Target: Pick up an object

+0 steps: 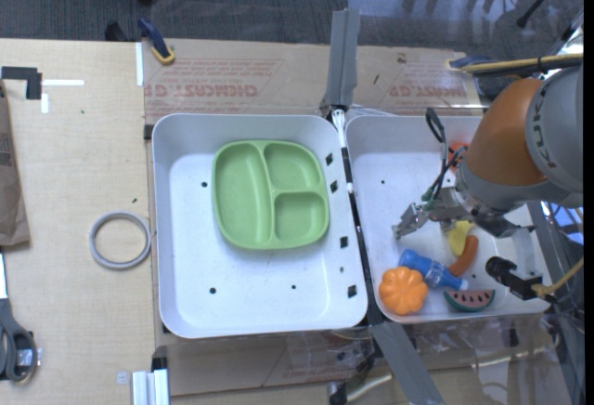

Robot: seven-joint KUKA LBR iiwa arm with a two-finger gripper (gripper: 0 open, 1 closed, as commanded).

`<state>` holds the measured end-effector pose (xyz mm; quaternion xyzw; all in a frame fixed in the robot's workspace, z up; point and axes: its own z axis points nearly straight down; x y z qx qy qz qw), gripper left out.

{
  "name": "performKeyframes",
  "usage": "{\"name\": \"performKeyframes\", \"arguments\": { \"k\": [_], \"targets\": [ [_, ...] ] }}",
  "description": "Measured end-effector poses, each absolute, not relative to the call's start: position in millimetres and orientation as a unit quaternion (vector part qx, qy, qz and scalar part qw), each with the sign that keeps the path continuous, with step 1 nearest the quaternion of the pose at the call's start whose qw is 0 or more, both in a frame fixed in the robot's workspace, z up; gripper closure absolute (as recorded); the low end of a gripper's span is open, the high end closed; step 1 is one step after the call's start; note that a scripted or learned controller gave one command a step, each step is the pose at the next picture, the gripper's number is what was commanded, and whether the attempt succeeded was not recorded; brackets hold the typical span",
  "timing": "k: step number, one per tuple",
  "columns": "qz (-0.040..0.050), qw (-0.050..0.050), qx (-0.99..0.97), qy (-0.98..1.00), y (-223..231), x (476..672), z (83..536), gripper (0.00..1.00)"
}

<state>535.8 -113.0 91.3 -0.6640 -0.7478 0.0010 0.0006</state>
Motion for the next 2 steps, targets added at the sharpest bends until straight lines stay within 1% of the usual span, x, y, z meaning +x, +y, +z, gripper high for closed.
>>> {"name": "performKeyframes", "arguments": {
  "k": [1,2],
  "targets": [
    [0.0008,0.001,-0.646,-0.764,-97,504.7,91,0.00],
    [0.0014,0.000,-0.710,-0.704,-97,562.6,91,0.00]
  ]
}}
